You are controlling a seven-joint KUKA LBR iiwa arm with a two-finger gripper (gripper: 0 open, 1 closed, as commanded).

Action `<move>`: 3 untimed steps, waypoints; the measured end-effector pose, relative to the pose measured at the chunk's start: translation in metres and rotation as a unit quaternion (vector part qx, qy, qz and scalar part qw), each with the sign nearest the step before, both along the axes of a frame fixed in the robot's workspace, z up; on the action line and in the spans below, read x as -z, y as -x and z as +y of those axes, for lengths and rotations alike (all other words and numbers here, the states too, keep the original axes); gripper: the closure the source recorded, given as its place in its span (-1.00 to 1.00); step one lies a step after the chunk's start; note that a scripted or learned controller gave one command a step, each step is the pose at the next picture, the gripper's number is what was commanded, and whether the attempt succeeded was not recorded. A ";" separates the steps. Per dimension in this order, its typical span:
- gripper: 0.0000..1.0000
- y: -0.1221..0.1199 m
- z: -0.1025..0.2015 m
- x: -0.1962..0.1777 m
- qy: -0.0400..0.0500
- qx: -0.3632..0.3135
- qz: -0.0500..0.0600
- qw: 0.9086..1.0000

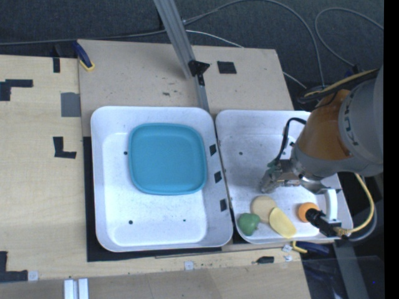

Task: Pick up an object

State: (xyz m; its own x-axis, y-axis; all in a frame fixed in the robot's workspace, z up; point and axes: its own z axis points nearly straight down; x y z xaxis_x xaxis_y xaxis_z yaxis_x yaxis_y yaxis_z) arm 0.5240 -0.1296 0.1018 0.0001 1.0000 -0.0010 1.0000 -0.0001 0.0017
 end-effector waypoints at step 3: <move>1.00 -0.011 0.015 -0.129 0.000 0.000 0.001 1.000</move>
State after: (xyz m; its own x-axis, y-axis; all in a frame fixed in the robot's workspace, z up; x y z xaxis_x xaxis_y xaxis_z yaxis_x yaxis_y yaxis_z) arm 0.5353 -0.1151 0.2312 -0.0004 1.0000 -0.0001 1.0000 0.0004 0.0003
